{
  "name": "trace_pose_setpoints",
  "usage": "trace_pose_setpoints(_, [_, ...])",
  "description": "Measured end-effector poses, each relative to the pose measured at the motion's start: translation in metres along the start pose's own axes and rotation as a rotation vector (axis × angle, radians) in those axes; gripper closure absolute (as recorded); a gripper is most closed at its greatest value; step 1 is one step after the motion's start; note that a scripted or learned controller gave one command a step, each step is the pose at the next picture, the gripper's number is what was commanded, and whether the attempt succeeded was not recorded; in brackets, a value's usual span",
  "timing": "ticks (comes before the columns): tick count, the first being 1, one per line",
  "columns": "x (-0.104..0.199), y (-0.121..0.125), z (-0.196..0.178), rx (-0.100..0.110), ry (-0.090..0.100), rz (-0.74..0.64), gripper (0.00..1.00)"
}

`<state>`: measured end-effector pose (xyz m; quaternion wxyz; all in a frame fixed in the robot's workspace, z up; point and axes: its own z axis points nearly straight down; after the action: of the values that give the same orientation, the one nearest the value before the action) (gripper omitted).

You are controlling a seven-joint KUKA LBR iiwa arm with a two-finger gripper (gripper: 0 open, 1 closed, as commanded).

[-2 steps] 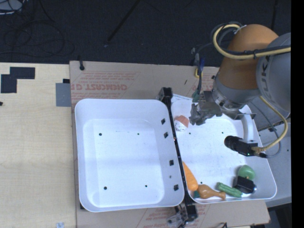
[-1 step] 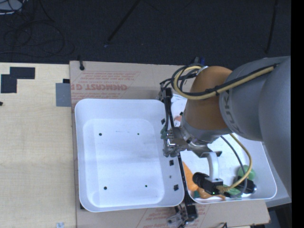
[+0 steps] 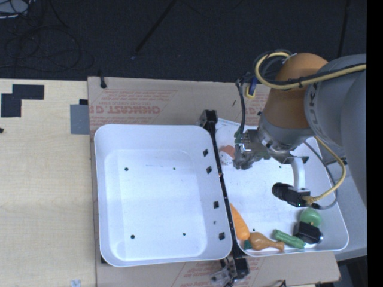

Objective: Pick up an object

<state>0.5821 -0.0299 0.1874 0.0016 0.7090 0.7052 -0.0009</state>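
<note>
Camera view looks down on a light wooden bench (image 3: 42, 178) with a sheet of brown cardboard (image 3: 155, 100) lying on it, and two white bins sit side by side on that cardboard. At the far left, near 9 o'clock, dark squares (image 3: 23, 97) mark the wood. Next comes the left bin (image 3: 108, 142), which fills the middle of the picture from about 8 o'clock to 6 o'clock and has small dark dots on its floor. A black strip (image 3: 218, 178) runs down between the two bins. Just past it, the right bin (image 3: 335, 244) sits toward 4 o'clock. Low in this bin, near 5 o'clock, an orange carrot toy (image 3: 239, 222) lies along the left wall. Beside it lies a small tan toy (image 3: 263, 241), then a long green toy (image 3: 289, 239), and these three are close together along the bottom edge. A green and black toy (image 3: 309, 225) sits a little farther right, near the bottom right corner. Above them, the gripper (image 3: 244, 159) hangs over the top left part of the right bin, well apart from the toys. I cannot tell how it is set. The big grey arm (image 3: 335, 100) with its orange band (image 3: 293, 94) comes in from 3 o'clock.
</note>
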Motion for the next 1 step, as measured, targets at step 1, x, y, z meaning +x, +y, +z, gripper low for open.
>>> trace_pose_setpoints(1, [-0.0061, -0.0807, 0.0005, 0.011, 0.005, -0.003, 1.00])
